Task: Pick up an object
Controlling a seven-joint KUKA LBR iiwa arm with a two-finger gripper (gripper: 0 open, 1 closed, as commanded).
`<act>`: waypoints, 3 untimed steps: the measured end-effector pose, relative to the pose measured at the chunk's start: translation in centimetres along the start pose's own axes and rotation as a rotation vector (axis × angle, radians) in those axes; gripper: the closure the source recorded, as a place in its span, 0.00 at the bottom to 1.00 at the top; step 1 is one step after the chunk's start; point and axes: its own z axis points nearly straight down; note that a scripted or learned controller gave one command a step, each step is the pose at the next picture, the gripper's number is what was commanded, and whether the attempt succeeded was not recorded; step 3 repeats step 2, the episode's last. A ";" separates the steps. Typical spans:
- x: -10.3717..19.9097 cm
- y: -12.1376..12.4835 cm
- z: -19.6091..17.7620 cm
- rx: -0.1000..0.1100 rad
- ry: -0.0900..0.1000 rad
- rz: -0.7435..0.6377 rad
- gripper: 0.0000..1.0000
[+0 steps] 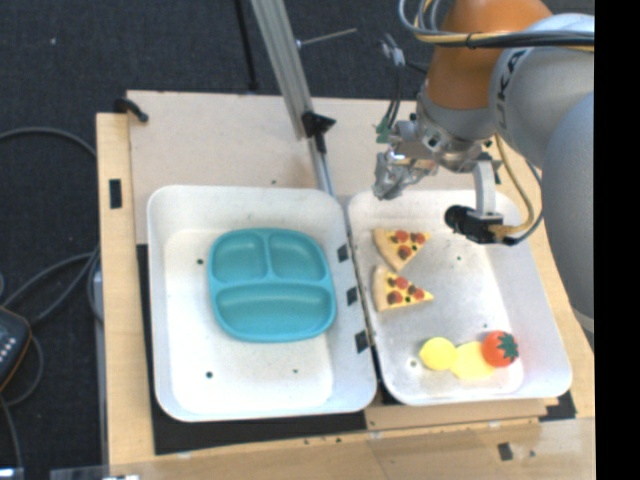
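Two pizza slices (400,268), yellow crust with red toppings, lie below the fingers (390,181), whose state I cannot tell.

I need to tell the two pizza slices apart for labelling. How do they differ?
The upper pizza slice lies nearer the gripper, its tip pointing down; the lower pizza slice lies nearer the yellow toy, its tip pointing right. Both sit flat in the right bin, sharing yellow cheese and red toppings.
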 end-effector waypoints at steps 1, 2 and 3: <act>5.4 0.2 1.1 0.002 0.000 -0.001 1.00; 10.6 0.7 1.9 0.000 0.000 -0.001 1.00; 10.6 0.7 1.9 0.000 0.000 -0.001 1.00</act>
